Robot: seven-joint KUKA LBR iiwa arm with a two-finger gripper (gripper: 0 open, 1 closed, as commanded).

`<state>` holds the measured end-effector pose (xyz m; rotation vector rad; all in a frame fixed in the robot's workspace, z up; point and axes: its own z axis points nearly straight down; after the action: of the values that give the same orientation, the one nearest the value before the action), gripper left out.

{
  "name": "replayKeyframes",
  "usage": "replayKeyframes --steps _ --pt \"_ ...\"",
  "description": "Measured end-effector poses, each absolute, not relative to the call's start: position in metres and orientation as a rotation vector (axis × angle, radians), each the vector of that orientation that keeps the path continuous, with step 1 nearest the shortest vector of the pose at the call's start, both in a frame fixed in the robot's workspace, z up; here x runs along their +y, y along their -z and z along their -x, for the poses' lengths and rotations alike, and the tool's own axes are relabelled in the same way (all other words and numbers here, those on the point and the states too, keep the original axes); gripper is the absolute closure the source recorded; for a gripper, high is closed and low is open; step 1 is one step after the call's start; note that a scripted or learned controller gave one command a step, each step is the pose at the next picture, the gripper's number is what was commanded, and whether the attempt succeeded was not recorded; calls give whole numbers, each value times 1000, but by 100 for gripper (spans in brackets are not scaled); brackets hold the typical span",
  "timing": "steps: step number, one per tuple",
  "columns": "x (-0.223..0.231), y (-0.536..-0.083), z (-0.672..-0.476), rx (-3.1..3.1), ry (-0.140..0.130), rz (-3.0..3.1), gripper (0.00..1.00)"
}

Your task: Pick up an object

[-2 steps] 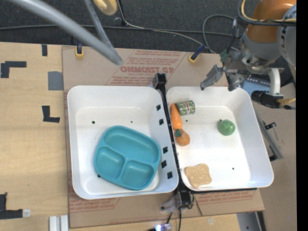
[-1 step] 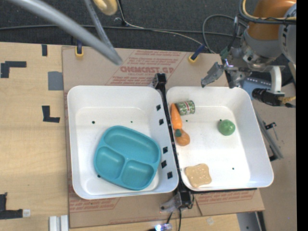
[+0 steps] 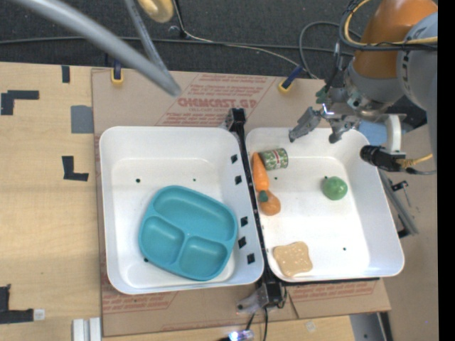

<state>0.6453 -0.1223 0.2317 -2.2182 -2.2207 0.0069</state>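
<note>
Fingers [image 3: 318,129] spread and empty, poised over right bin [image 3: 370,190] at its twelve o'clock rim, presumably for descent; green ball [image 3: 334,187] nearest, toward five o'clock, carrot [image 3: 262,185] and can [image 3: 274,159] toward eight.

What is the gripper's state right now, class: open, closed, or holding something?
Gripper: open, holding nothing, above the back edge of the right bin.
</note>
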Motion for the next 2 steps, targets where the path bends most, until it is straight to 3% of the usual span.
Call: replayKeyframes --steps 2 --pt "-112 -124 -634 -2220 -9 2216 0"
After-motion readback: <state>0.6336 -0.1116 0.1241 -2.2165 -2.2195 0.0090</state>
